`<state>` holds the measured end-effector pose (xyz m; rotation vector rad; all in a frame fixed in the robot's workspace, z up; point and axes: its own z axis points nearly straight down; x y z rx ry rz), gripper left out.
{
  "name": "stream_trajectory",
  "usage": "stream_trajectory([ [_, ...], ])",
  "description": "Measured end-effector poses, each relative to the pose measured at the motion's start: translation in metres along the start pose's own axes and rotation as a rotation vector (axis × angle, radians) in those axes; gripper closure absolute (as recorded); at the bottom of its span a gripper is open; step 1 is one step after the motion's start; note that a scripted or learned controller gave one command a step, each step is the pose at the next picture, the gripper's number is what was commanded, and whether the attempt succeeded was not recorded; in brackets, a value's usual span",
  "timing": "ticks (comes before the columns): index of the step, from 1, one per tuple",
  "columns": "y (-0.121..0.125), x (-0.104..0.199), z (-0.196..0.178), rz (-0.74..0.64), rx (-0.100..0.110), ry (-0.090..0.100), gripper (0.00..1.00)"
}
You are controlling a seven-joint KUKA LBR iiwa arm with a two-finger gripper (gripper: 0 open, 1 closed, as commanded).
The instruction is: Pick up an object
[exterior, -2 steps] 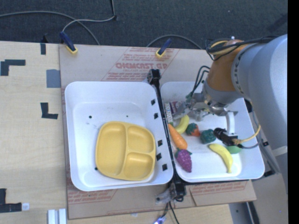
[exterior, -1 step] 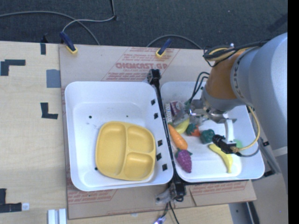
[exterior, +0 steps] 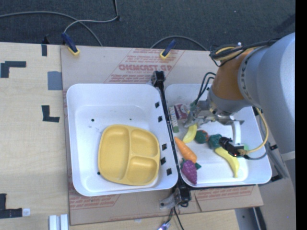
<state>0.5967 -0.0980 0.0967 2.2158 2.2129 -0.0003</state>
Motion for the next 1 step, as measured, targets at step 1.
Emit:
stream_trajectory([
  [1, -0.0241, 0.0562, -0.0882, -0.004, 0.007, 0.008, 1.00],
])
